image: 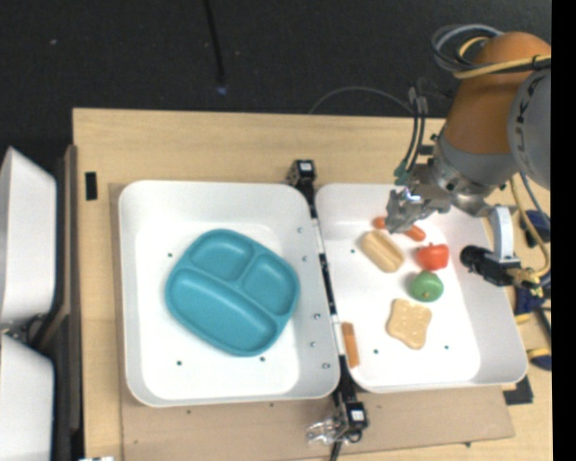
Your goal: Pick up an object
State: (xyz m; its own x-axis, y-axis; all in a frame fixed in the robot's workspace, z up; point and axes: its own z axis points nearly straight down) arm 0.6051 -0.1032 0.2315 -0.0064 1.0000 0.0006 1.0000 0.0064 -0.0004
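Note:
My gripper (399, 221) reaches down into the upper part of the right bin (461, 358), just above a tan bread roll (381, 251). A small orange piece (416, 231) lies right beside the fingertips. A red pepper (432, 255), a green apple (425, 286) and a slice of toast (409, 323) lie lower in the same bin. An orange stick (348, 343) rests at that bin's left rim.
The left bin (149, 353) holds a teal divided plate (232, 290). A black clamp (300, 172) sits at the top of the seam between the bins. Cables and a black fitting (487, 263) hang at the right bin's right side.

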